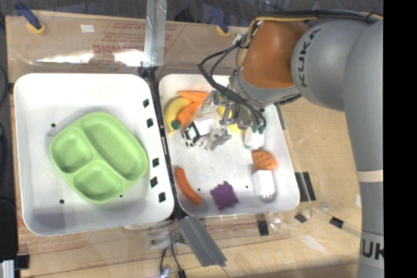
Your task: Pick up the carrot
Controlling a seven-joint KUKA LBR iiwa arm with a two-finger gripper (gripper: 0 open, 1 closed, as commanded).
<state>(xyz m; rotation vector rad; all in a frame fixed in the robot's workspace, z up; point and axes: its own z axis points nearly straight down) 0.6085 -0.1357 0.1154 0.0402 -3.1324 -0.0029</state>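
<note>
- Arm (pixel 339 75): grey with orange band, reaching in from the right over the right bin (pixel 283 202).
- Left bin (pixel 32 140): bearing a green divided plate (pixel 98 156).
- Gripper (pixel 218 133): low over the right bin's upper middle; finger spread not discernible, nothing visibly held.
- Carrot (pixel 189 111): upper left of right bin, beside a banana (pixel 172 112), long axis slanting lower left to upper right, just left of the gripper.
- Purple grapes (pixel 224 194), near the front wall.

Even overhead light, bins (pixel 39 114) bright w/ mild glare (plastic sheet too); slightly soft focus.
</note>
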